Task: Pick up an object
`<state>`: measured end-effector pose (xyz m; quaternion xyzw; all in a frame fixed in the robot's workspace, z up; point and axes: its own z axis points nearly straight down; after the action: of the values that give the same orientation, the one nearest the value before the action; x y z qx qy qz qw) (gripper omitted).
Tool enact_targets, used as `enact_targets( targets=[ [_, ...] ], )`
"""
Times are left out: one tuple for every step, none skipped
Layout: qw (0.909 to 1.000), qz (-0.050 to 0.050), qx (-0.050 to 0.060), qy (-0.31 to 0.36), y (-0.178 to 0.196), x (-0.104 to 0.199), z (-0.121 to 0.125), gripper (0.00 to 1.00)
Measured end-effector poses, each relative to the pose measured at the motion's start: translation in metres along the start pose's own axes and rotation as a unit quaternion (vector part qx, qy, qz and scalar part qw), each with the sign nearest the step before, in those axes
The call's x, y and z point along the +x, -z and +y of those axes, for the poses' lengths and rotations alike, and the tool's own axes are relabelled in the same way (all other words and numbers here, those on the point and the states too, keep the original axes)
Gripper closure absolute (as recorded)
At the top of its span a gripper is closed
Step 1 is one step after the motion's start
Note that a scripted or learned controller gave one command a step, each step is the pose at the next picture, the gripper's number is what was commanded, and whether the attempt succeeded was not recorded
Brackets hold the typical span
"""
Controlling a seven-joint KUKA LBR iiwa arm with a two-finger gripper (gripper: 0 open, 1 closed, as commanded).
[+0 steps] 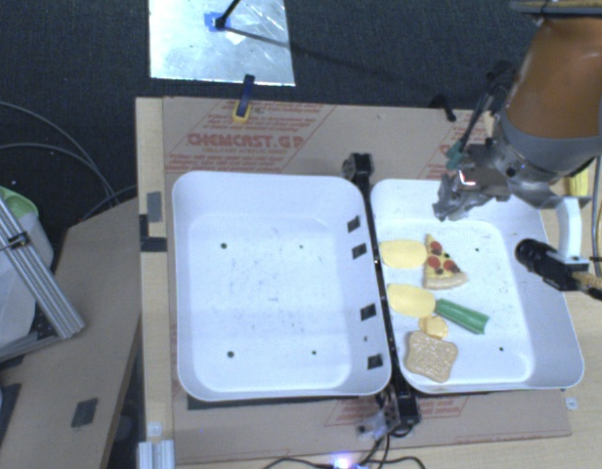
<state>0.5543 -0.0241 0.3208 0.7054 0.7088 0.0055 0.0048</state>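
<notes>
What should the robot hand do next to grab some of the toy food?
Probably move down and a little toward the pizza slice. The hand hangs near the back of the right bin, beyond the pizza, with nothing seen in it. That slice looks like the closest food, so it seems the easiest to try.

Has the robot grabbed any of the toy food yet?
Not yet. The gripper hangs above the back of the right bin with nothing between its fingers. The pizza slice, yellow pieces, green piece and cracker all lie in the bin. Reaching, grabbing and lifting are left.
</notes>
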Motion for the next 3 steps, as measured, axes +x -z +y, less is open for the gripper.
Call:
enact_targets(
  targets=[
    [1.0,0.0,0.008,0.001,-0.015,0.026,-0.07,1.0],
    [1.0,0.001,0.003,0.003,0.037,0.075,-0.051,1.0],
    [1.0,0.001,0.004,0.002,0.088,0.108,-0.066,1.0]
  ],
)
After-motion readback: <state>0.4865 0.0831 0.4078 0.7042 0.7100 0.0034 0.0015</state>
